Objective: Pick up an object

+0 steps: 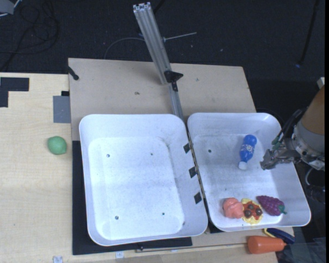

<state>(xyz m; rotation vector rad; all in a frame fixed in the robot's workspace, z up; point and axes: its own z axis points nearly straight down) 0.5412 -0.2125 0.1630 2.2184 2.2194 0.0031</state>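
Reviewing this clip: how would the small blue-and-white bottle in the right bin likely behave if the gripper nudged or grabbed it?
The blue-and-white bottle lies on its side in the right bin, so a nudge would probably roll it. Its rounded, smooth-looking body may slip between fingers. It looks small and likely light, so it could skid.

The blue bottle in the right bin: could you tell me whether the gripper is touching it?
Apart. In the camera view, bare white bin floor shows between the blue bottle and the gripper, which sits to its right.
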